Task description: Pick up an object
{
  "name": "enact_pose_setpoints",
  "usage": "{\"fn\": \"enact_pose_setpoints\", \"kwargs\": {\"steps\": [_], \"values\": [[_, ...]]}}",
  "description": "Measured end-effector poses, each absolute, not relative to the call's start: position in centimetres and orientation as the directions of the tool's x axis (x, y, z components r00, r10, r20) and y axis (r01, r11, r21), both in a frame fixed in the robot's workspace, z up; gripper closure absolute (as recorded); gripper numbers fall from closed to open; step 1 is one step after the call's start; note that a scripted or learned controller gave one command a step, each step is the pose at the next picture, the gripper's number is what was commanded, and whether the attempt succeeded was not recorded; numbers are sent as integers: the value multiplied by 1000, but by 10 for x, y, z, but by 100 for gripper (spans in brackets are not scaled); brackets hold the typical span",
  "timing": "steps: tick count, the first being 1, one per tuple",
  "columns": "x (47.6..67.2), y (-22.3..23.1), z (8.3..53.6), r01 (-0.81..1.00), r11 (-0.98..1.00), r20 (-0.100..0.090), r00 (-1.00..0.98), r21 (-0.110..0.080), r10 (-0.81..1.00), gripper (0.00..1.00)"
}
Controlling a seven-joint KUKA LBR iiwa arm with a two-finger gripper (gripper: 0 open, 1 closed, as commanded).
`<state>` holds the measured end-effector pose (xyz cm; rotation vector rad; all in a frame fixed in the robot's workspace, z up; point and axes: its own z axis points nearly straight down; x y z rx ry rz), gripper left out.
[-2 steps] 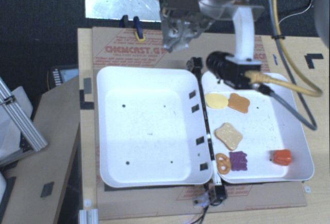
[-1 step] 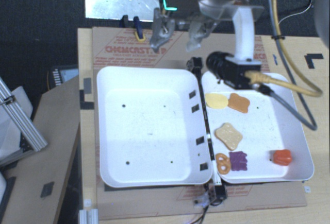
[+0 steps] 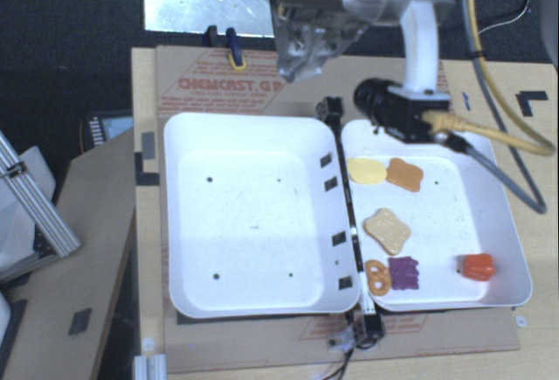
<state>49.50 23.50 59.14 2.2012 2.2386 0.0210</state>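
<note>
I hold the claw (image 3: 297, 64) high above the left bin (image 3: 183, 195), grip unreadable — next, descend onto the tan toast slice (image 3: 388, 231).

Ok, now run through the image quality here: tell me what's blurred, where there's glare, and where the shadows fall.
Camera view: the gripper and wrist near the top edge are soft and smeared, too blurred to read the fingers; the toy bread slice, pretzel and red piece in the right bin look sharper; the left bin is brightly lit, nearly washed out along its far wall, with a soft grey shadow over its near half.
</note>
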Motion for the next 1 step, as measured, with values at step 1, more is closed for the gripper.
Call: {"fn": "enact_pose_setpoints", "kwargs": {"steps": [1], "values": [[495,235,591,1000,17,8,-18,10,1000,0]]}}
